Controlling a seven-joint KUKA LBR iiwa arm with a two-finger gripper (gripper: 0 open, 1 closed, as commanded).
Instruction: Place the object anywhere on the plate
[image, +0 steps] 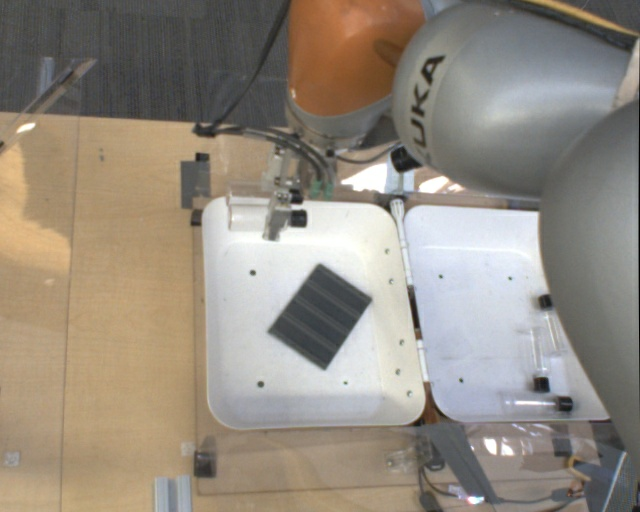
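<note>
1. Camera view, the arm: the grey arm (500, 100) fills the upper right, and its orange band (345, 50) sits at the top centre, above the far edge of the left bin (215, 330). A black cable (240, 130) loops away from the wrist toward the upper left.
2. Camera view, the tool: the gripper (278, 215) hangs below the orange band over the far left corner of the left bin, close to the bin's far rim. It appears small and partly blurred, so I cannot tell whether it is released, clenched or grasping anything. A pale, see-through shape lies just to its left along the rim, too faint to identify.
3. Camera view, the task's thing: the dark ribbed plate (320, 315), a flat grey rectangle with parallel grooves, lies near the middle of the left bin's floor. It is turned at a slant so that one corner points toward the far rim. It is apart from the gripper, nearer the camera and to the right of it, and clear of all four bin walls.
4. Camera view, the right bin (470, 260): it sits just beside the left bin, their rims nearly touching. Two clear tubes with black ends lie near its right side, one upright in the view (545, 345) and one along the near edge (535, 403).
5. Camera view, the surroundings: both bins rest on a light wooden bench (100, 300), and loose wires (470, 490) lie at the near edge
</note>
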